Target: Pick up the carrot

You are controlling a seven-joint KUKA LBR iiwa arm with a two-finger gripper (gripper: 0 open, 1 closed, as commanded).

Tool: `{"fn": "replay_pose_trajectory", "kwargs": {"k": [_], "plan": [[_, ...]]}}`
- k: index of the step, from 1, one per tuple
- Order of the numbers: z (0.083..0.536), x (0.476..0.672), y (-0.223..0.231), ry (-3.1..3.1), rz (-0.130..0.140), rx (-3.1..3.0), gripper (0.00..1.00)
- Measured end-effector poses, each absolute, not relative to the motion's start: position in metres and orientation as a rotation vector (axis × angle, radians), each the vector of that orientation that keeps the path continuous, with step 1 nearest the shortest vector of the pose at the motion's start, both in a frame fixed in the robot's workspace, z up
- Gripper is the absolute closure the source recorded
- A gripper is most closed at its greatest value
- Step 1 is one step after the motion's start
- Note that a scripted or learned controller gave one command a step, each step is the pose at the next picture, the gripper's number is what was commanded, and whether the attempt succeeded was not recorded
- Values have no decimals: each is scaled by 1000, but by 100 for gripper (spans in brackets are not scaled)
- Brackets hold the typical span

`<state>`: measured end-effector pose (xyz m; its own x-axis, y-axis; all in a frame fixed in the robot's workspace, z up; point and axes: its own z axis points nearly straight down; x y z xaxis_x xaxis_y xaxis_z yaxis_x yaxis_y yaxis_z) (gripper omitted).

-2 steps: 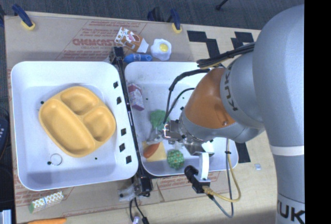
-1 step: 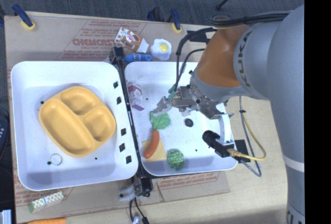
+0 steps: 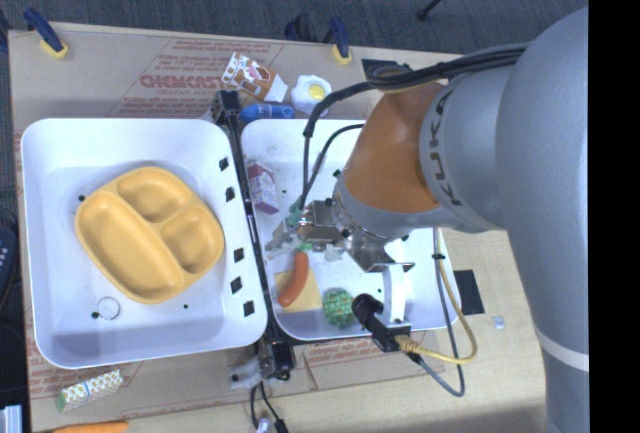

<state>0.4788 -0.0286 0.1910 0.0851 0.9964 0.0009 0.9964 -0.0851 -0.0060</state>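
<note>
The carrot (image 3: 293,279) lies in the right bin (image 3: 430,319), near its front left corner, tilted a little, with its upper end pointing toward the tool (image 3: 300,231). It rests partly on a flat yellow piece (image 3: 310,296), maybe a slice of toy cheese. Just beside it, to the right, sits a green round thing (image 3: 338,306) like broccoli. The tool hangs just above the upper end of the carrot, and nothing orange is between its fingers. The metal parts are small and blurred, so I cannot tell if the fingers stand apart or together. Further back in the same bin lies a purple packet (image 3: 263,186). The grey arm with the orange band (image 3: 400,156) covers the right part of this bin. In the left bin (image 3: 45,221) rests a yellow divided plate (image 3: 150,233). Both bins stand on the table (image 3: 120,56).
</note>
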Motion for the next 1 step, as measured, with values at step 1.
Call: {"fn": "replay_pose_trajectory", "kwargs": {"k": [1], "plan": [[191, 476, -48, -2667, 3, -1650, 0]]}}
